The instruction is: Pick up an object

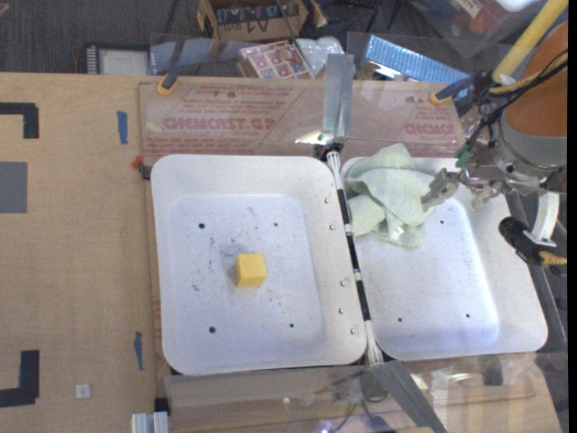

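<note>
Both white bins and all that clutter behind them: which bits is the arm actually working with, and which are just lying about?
Part of the job:
small yellow cube in the left white bin
crumpled pale green cloth in the right white bin
two-finger gripper

Just lying about:
blue tape strips on the wooden bench
patterned box behind the bins

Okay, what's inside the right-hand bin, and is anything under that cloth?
The right bin holds a crumpled pale green cloth in its upper-left corner, with the pincer at the cloth's right edge. Whatever lies beneath the cloth is covered, so I can't tell.

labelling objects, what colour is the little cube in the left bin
Yellow; the cube shows plainly in the camera view.
</note>
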Motion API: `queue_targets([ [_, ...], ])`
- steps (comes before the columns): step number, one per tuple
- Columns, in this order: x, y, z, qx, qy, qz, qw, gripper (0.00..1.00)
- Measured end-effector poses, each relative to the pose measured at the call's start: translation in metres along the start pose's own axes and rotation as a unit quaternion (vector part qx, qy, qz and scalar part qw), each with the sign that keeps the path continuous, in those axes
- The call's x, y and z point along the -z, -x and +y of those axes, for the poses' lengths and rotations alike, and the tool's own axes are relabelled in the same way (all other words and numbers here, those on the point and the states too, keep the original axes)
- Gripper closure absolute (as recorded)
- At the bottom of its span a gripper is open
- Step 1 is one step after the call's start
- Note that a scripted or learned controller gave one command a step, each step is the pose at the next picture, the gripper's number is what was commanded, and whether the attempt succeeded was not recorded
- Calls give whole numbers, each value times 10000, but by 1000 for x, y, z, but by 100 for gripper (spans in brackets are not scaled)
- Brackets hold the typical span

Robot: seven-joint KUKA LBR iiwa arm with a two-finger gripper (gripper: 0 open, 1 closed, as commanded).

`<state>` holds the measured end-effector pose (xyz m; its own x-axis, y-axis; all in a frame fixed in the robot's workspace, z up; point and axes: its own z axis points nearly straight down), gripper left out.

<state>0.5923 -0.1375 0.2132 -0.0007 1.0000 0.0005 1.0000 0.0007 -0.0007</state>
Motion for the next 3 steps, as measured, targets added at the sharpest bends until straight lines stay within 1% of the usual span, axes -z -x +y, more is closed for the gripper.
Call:
queue_targets([
  [1,-85,-10,-8,1121,4,-2,9937,0],
  [2,-96,-16,3,1741,19,-11,9847,0],
  [3,-103,-31,4,2268,2,-2,9739,0],
])
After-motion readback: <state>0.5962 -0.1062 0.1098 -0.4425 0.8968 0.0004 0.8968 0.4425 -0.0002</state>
